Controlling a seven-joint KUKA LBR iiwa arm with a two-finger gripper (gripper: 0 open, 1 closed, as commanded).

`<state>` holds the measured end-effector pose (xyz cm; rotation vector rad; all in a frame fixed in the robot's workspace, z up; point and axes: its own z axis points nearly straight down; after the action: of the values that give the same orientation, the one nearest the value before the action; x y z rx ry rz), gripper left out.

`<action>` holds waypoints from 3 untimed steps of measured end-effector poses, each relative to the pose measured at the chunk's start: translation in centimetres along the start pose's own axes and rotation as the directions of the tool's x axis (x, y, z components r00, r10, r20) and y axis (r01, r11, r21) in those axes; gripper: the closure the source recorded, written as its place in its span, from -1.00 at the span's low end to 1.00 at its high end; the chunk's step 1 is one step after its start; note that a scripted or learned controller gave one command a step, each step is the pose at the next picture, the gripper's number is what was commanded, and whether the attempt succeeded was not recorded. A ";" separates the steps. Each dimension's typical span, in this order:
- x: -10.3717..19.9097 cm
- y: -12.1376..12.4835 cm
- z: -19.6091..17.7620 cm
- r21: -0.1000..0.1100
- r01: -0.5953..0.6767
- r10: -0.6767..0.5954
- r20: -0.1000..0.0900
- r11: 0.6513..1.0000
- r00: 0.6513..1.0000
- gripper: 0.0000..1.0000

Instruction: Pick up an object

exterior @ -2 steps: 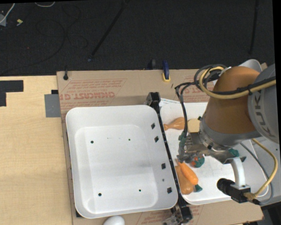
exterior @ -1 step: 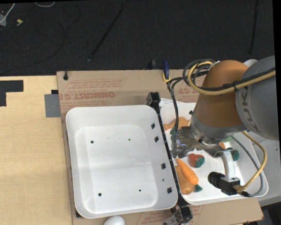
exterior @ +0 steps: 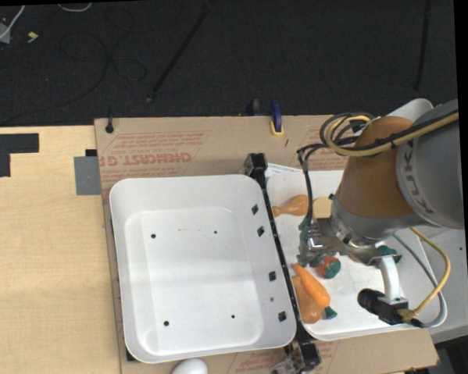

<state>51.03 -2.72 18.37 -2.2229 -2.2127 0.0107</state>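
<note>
Where the pale wood-grain table (exterior: 42,255) carried a flat sheet of brown printed cardboard (exterior: 177,146), two shallow white plastic bins with rounded corners sat side by side on that sheet. The left bin (exterior: 191,263), the larger in view, had a smooth matte floor marked with a few small dark dots. A thin black strip (exterior: 270,243) ran between it and the right bin (exterior: 350,321), which lay toward the table's right edge.

The arm (exterior: 382,182) reached in over the right bin, its smooth rounded orange band sitting below a grey shell. The metallic gripper (exterior: 314,244) hung low over the left part of that bin, close to the black strip; whether it was open or closed could not be told, and nothing could be seen held in it.

A tapered orange carrot (exterior: 311,289) with a small green tip lay just nearer the table's near edge than the gripper. A second orange piece (exterior: 292,206), rounded and narrowing to a stem, lay toward the far edge, beside a small pale block (exterior: 322,208). A small red and teal piece (exterior: 330,269) sat just beside the gripper.

A smooth white egg (exterior: 189,372) rested on the cardboard at the near edge, outside the left bin. A little blue clamp (exterior: 276,121) stood at the cardboard's far edge.
</note>
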 end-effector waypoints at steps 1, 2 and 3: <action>-1.4 -1.4 -0.3 -0.003 0.002 -0.002 -0.002 1.000 1.000 1.00; -0.8 -3.6 -2.2 -0.003 0.001 -0.001 -0.003 1.000 1.000 1.00; -0.9 -3.5 -3.1 -0.001 -0.001 0.001 -0.003 1.000 1.000 1.00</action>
<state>47.52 -3.57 21.46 -2.2225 -2.2109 0.0063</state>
